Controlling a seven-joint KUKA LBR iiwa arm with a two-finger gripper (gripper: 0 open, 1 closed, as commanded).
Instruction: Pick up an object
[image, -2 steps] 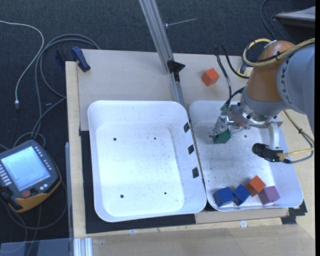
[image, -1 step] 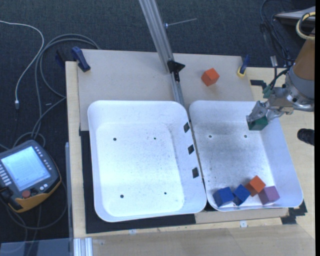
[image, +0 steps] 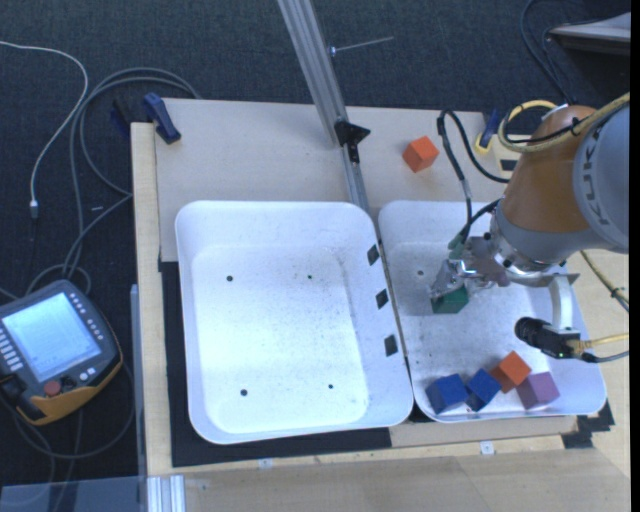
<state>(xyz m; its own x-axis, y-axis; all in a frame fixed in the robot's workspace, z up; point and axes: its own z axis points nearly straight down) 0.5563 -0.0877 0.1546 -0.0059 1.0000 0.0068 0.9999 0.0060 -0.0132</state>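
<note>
I reach in from the right, wrist bent down over the right bin (image: 400, 240), my fingers (image: 452, 285) lowered onto the green block (image: 451, 299) near the bin's middle. They seem closed around its top, though I cannot tell for sure.

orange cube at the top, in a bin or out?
Out. The orange cube sits on the bare bench top, beyond the far rim of the right bin.
</note>
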